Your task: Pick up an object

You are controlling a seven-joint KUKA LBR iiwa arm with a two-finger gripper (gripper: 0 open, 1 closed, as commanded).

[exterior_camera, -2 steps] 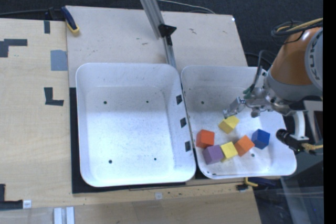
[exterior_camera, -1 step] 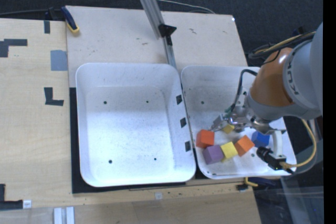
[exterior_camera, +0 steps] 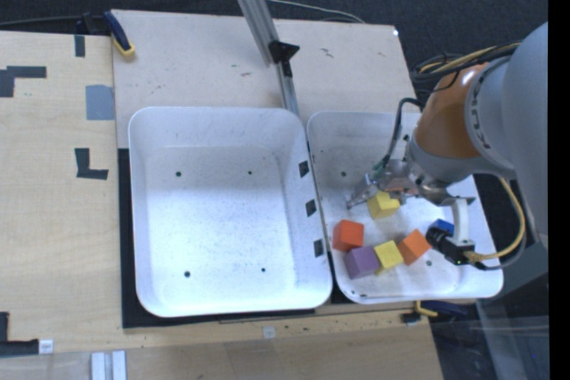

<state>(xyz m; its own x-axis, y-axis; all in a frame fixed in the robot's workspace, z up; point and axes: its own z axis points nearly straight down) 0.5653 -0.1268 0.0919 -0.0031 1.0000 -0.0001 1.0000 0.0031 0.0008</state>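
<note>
pale wooden table [exterior_camera: 205, 58] under a fixed overhead camera, dark floor beyond its far edge; two shallow white bins sit side by side near the table's front edge.

target: yellow block [exterior_camera: 384, 206], in the right bin [exterior_camera: 356, 131], roughly at the bin's middle and a little toward its right wall. it sits directly under the tool [exterior_camera: 381, 190], touching or nearly touching the metal fingertips; i cannot tell which. judged the likeliest pick because the tool is poised right over it.

other blocks, same bin, clustered toward the front edge: orange-red block [exterior_camera: 348, 235] near the left wall; purple block [exterior_camera: 362, 262] just in front of it; second yellow block [exterior_camera: 388, 254] touching or just beside the purple one; orange block [exterior_camera: 413, 246] just beside that, toward the right wall. blue piece [exterior_camera: 443, 229] near the right wall, partly behind the arm's cabling. loose scatter, none stacked: reads as a random drop, which leaves each block reachable from above.

left bin [exterior_camera: 142, 191]: white floor with dark specks.

tool state: fingers point down and left into the bin, with the upper yellow block at their tips. how wide they stand i cannot tell, and the block is not clearly seen between them, so no grasp is recorded. arm [exterior_camera: 463, 125] reaches in over the right wall, orange band above the wrist.

risk (judgement): fingers may nudge the block sideways.
</note>
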